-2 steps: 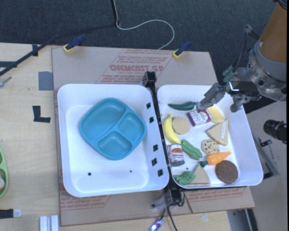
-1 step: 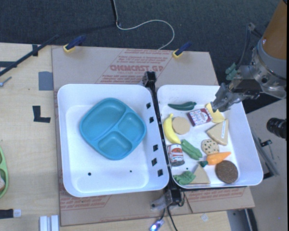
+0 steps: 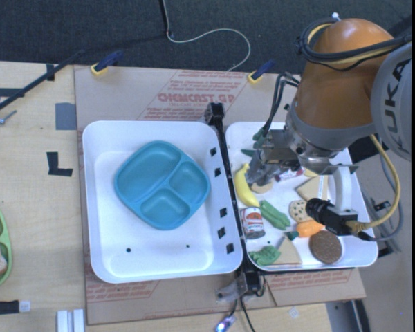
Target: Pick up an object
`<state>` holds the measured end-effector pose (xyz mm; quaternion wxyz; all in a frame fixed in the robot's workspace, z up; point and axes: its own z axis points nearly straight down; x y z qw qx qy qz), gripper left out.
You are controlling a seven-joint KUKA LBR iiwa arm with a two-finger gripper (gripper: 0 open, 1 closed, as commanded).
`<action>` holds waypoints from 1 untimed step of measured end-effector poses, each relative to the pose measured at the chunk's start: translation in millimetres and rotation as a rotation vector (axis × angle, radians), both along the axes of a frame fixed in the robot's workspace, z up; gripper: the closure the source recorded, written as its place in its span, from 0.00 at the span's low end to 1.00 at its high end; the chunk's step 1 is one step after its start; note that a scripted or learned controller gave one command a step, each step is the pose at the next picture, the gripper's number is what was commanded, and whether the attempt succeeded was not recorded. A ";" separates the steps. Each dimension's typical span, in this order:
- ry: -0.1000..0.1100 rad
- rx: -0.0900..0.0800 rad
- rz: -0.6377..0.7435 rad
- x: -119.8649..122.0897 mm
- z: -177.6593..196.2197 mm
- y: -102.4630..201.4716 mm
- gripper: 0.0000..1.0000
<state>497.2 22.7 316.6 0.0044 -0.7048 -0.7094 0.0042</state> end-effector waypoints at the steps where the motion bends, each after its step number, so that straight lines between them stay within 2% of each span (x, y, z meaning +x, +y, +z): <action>1: -0.011 0.000 -0.001 -14.3 19.0 33.2 1.00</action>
